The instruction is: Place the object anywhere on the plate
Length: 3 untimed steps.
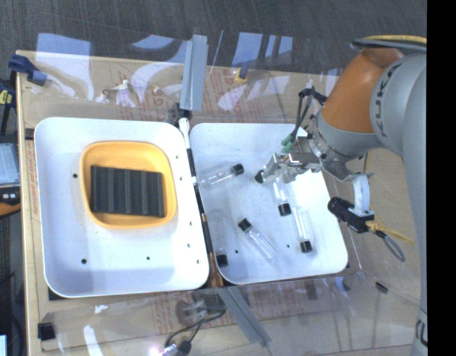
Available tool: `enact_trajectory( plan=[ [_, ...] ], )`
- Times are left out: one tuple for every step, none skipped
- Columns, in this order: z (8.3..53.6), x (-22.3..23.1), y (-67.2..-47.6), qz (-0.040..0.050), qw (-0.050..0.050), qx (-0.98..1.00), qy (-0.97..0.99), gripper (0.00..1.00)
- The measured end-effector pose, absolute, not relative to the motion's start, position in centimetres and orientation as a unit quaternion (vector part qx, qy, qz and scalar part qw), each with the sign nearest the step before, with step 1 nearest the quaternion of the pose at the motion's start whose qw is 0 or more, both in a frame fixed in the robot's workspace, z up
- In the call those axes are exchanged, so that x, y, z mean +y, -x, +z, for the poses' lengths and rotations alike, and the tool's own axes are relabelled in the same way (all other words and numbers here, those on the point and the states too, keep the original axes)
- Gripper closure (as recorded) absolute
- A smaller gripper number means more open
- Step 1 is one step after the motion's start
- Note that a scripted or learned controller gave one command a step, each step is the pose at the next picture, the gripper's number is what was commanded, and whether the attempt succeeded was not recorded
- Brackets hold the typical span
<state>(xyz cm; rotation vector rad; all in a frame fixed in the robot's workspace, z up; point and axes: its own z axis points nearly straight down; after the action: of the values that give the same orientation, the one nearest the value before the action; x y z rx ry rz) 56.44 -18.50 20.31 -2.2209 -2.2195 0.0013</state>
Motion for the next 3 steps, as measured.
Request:
enact_trajectory(
  plan=[
    [19.8,-14.4,-56.4,0.0013,0.003,-0.743,0.669,1.0],
    [21.4,-8.1,-57.6,0.0008,0.001,-0.79,0.613,1.0],
    [22.0,-3.0,-60.1,0.0003,0.0,-0.837,0.546,1.0]
  ],
)
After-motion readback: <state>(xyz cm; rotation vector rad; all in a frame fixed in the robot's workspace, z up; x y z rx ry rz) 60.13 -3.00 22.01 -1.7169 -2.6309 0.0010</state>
